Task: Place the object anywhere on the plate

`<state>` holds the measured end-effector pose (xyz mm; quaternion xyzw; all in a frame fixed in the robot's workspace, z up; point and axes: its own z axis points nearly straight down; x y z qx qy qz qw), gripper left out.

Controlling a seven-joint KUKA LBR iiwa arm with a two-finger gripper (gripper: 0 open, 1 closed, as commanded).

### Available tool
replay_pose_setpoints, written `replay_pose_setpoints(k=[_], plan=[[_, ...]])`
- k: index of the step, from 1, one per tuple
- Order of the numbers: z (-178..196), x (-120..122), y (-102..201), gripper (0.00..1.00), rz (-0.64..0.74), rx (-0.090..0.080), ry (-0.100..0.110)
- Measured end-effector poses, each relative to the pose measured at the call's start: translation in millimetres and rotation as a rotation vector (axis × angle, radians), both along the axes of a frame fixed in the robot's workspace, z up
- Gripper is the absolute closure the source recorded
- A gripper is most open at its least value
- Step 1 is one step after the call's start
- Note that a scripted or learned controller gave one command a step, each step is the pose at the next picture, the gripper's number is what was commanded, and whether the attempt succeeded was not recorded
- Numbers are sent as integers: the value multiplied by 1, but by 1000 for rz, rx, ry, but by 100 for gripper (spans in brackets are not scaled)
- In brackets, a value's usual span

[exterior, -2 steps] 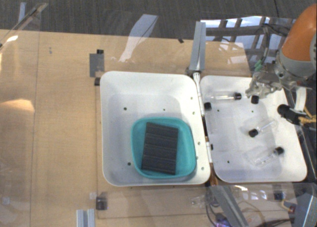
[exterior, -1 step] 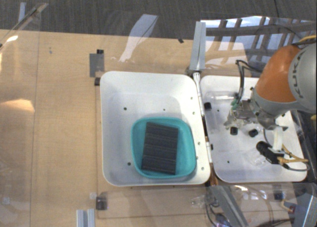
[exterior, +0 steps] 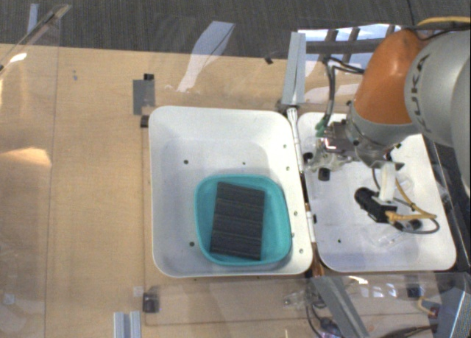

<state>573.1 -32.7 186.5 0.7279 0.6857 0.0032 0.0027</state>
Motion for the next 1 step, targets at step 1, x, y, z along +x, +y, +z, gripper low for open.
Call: replay_pose_setpoints(k=[1], plan=[[-2, -33, 118, 100, 76, 0, 5]])
